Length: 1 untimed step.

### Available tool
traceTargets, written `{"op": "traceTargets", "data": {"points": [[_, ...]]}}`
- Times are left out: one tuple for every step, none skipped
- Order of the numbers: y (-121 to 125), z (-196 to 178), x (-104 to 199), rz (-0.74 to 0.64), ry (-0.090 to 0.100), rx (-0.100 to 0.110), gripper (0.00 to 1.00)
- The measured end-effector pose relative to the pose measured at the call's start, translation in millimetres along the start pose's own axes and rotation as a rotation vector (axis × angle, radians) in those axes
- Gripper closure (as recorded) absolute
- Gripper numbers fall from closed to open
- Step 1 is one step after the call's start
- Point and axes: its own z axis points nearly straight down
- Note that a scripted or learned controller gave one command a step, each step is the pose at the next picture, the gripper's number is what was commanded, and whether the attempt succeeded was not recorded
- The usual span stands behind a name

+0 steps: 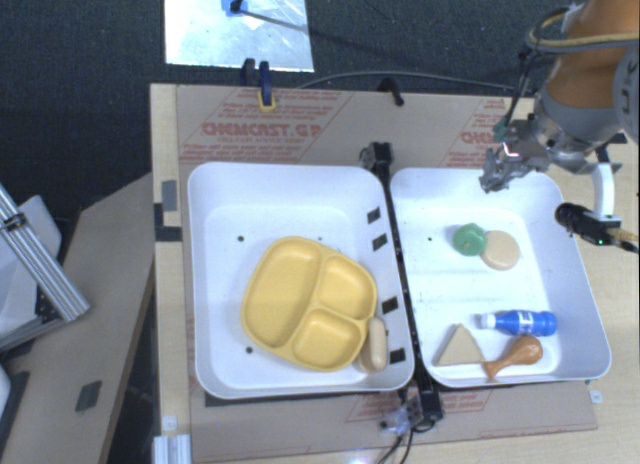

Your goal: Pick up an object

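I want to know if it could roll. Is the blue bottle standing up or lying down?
Lying down. The blue bottle rests on its side in the right bin, white cap pointing left.

bins 2 (215, 252) | yellow tray 1 (310, 302) | bread roll 1 (375, 344) | small items in right bin 5 (500, 250)

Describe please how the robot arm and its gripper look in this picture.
The arm is grey and rounded, with a broad orange band above the wrist. Thin dark cables loop beside it. The gripper is small, dark grey metal with a tiny reddish spot on it.
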Motion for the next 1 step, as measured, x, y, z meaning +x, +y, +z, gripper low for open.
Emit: {"op": "traceTargets", "data": {"points": [[-3.8, 7.4, 50.6, -0.001, 0.001, 0.001, 1.0]]}}
